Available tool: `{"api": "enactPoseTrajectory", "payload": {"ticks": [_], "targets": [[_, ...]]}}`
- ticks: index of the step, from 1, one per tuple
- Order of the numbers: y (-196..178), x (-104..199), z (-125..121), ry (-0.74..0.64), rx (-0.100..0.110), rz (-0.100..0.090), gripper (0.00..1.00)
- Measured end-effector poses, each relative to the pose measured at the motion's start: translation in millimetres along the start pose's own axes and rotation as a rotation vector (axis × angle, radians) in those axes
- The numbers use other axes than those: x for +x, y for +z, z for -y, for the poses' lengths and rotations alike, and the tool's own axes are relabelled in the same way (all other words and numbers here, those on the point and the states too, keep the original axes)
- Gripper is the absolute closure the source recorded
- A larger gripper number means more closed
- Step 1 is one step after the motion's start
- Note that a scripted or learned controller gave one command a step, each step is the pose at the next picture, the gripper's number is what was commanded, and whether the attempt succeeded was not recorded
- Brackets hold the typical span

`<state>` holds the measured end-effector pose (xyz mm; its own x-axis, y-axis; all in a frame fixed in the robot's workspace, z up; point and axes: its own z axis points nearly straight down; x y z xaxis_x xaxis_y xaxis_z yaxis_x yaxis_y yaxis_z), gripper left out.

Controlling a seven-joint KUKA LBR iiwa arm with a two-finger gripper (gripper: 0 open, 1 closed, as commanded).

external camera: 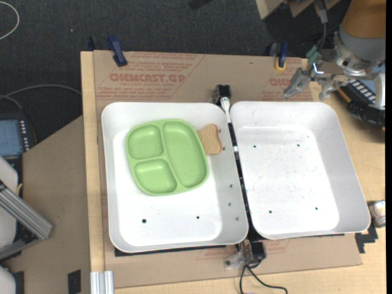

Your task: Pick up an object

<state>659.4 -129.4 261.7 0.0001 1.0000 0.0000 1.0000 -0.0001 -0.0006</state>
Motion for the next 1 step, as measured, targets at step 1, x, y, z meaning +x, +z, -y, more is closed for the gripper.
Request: {"api": "enactPoseTrajectory", "payload": {"ticks": [1], "targets": [[-169.8,-22.7,40.1,0.002,-0.022,0.007,0.0]]}}
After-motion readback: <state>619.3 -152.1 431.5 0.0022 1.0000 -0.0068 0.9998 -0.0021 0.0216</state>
